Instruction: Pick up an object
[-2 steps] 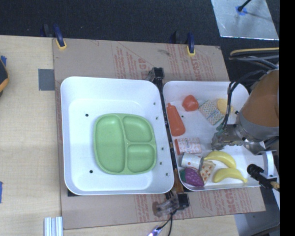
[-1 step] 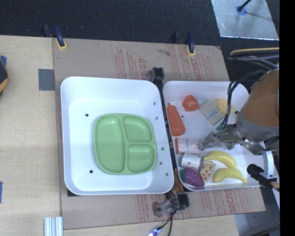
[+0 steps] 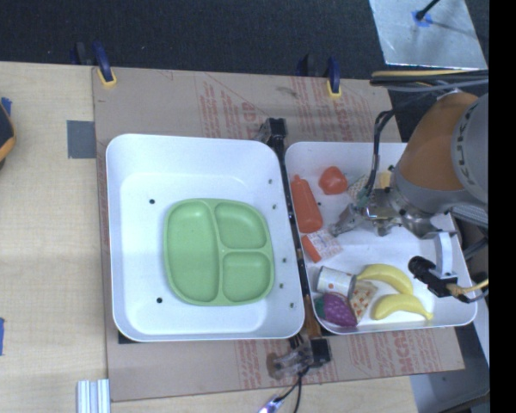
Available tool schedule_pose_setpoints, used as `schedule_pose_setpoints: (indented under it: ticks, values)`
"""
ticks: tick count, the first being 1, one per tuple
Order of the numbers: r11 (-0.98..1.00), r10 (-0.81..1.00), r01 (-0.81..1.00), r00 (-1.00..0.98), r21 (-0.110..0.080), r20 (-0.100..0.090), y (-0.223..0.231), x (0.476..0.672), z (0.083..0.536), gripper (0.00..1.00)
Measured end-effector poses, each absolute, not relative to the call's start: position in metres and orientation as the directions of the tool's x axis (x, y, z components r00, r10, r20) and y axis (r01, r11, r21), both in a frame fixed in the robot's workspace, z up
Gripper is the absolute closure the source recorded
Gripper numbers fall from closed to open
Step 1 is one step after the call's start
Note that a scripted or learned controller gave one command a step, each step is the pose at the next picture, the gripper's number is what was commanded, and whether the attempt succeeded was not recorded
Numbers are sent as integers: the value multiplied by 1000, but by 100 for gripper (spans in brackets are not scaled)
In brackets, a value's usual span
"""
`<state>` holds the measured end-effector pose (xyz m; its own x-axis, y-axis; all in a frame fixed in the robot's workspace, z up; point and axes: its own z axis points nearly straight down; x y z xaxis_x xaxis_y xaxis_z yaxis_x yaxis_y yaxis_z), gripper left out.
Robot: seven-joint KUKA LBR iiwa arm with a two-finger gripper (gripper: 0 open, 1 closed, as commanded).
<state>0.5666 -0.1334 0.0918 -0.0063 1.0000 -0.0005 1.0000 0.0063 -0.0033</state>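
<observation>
My gripper (image 3: 353, 217) hangs low over the middle of the right bin (image 3: 430, 323), below the grey arm with its orange band (image 3: 434, 157). Its tip points left toward an orange carrot-like piece (image 3: 305, 205) and a clear wrapped packet (image 3: 323, 246), and lies just beside them. A red piece (image 3: 332, 180) sits behind it. Nearer the front edge lie a white can (image 3: 334, 280), purple grapes (image 3: 337, 310), a cracker (image 3: 361, 298) and two yellow bananas (image 3: 387, 275) (image 3: 401, 308). I see nothing held.
The left bin (image 3: 129, 231) holds a green divided plate (image 3: 217, 250). A black part with an orange tip (image 3: 434, 276) sticks out over the right bin's right side. Clamps (image 3: 333, 74) hold the cardboard at the back.
</observation>
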Motion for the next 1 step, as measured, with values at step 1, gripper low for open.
schedule_pose_setpoints:
  ticks: [1]
  values:
    - [5, 1000, 1000, -5, -2, 0, -109, 657, 93, 0]
